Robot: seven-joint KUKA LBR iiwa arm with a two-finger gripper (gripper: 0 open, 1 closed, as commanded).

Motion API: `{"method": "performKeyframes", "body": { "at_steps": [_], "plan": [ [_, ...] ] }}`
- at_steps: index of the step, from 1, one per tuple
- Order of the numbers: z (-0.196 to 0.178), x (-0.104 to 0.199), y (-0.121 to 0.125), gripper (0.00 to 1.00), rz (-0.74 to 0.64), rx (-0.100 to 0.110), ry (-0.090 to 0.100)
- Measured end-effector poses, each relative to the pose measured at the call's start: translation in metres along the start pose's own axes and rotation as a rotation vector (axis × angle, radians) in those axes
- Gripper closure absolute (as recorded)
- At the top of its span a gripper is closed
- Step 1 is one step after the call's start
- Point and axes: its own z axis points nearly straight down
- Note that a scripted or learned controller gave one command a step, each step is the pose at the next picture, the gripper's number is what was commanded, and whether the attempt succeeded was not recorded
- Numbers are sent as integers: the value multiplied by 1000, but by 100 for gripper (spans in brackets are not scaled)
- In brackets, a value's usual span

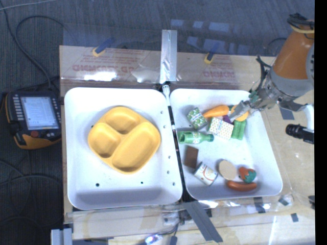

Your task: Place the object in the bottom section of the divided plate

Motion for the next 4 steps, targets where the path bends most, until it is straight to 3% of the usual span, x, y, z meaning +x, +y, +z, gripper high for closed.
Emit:
{"method": "performKeyframes", "body": {
  "at_steps": [1, 2, 3, 4],
  "plan": [
    [-43, 64, 43, 100, -189, -2, 0],
    [-19, 165, 36, 100, -243, 0, 4],
    [-24, 245, 10, 100, -450, -2, 3],
    [-24, 245, 10, 0, -450, -2, 4]
  ]
}}
